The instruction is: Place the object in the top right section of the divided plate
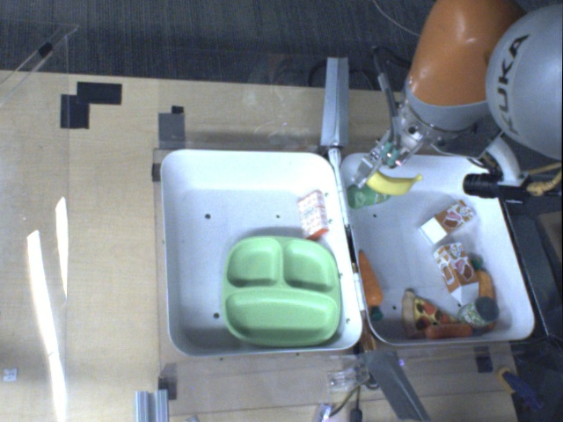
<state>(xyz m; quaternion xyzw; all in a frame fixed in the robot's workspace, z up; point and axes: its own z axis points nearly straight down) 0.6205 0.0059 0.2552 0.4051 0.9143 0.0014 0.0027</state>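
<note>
Camera view showed the two-finger gripper (393, 158) low over the far left corner of the right white bin (519, 323), a yellow plastic banana (392, 183) just below its tips; whether the fingers clasped it could not be told. A green rounded item (363, 197) sat beside the banana. Well to the gripper's lower left, the green divided plate (283, 290) lay in the left white bin (189, 236), with a small red-and-white packet (312, 214) near its top right section.
</note>
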